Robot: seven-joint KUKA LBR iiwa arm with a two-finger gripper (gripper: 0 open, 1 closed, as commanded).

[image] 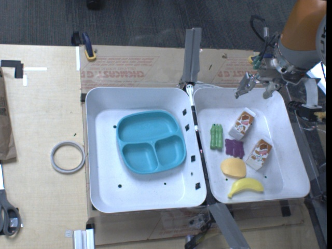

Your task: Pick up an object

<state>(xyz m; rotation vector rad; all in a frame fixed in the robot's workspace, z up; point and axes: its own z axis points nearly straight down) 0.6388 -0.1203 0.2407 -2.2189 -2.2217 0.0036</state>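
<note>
In the left white bin (98, 154) lies a turquoise plastic divided tray (151, 141). The right white bin (290, 154) holds toys. Nearest the arm stands a small white printed carton (241, 124), likely light, stiff and boxy, best pinched across its narrow sides. Above the bin's far rim hangs the gripper (258, 86), fingers spread, nothing between them.

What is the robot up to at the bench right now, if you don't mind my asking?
The arm's gripper hovers with open fingers above the far edge of the right bin, holding nothing. That bin holds two small cartons, a green piece, a purple piece, a yellow-orange piece and a banana. The left bin holds a blue divided tray. Nothing is picked up yet.
</note>
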